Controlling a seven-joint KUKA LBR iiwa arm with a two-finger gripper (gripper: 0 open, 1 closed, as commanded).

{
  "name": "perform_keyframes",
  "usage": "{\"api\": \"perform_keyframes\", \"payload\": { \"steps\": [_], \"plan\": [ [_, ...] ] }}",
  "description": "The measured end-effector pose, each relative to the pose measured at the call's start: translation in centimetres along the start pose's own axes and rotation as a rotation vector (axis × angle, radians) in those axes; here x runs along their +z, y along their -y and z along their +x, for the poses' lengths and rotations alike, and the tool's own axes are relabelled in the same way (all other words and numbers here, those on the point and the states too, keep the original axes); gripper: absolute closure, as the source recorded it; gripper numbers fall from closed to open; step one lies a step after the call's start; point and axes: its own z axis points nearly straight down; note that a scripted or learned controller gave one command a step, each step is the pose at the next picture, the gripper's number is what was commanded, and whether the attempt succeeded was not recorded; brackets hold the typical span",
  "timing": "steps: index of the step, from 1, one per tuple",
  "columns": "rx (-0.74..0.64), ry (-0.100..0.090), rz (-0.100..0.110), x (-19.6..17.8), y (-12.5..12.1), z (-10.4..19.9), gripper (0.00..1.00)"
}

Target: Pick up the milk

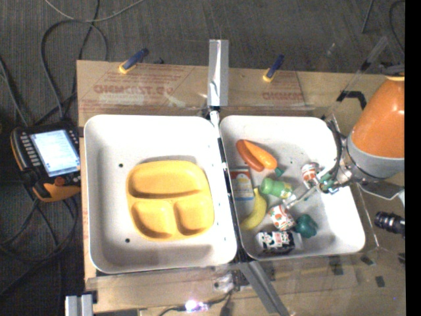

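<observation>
The milk (276, 241) is a small black-and-white carton lying on its side by the front wall of the right bin (342, 236). The arm, with its orange band (381, 117), reaches in over the bin's right wall. Its gripper (325, 182) hangs low near the right side of the bin, next to a small red-and-white can (310, 172). The gripper is up and to the right of the milk, well apart from it, and nothing is visibly held.
The right bin also holds a carrot (256, 155), a green bottle (276, 188), a banana (255, 210), a flat carton (241, 180), a red-and-white item (282, 217) and a teal item (305, 226). A yellow divided tray (171, 196) lies in the left bin (105, 176).
</observation>
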Motion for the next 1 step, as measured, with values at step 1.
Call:
{"api": "perform_keyframes", "payload": {
  "steps": [1],
  "plan": [
    [0.097,0.005,-0.011,11.44,-0.93,1.47,0.00]
  ]
}}
